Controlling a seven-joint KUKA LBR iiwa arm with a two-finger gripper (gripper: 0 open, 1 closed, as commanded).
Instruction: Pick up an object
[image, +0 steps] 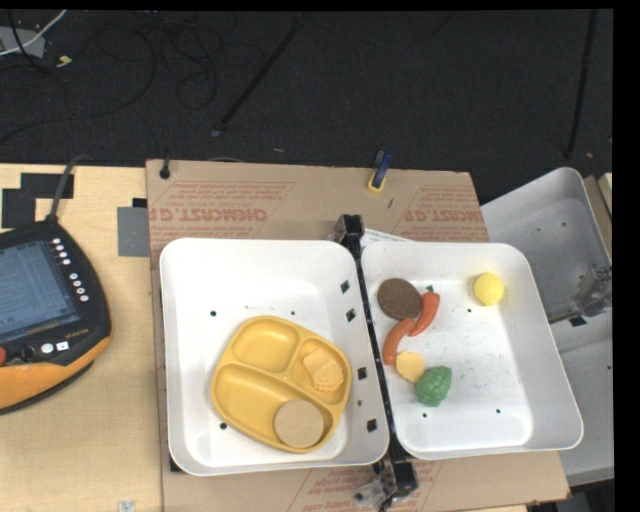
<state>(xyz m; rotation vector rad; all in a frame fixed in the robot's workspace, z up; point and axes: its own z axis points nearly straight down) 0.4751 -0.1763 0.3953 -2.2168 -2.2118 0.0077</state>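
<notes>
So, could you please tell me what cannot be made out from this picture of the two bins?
- Handheld screen unit, camera view: cut off by the left edge; its screen text is too small to read.
- Orange sausage: its upper end lies against the brown disc; whether it tucks under is unclear.
- Yellow lump beside the green piece: too small to identify.
- Textured item on the yellow tray: too blurred to name.

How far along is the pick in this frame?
Nothing looks picked yet. The brown disc, orange sausage, yellow ball and green broccoli all lie in the right bin; the yellow tray sits in the left bin. The whole pick remains.
</notes>
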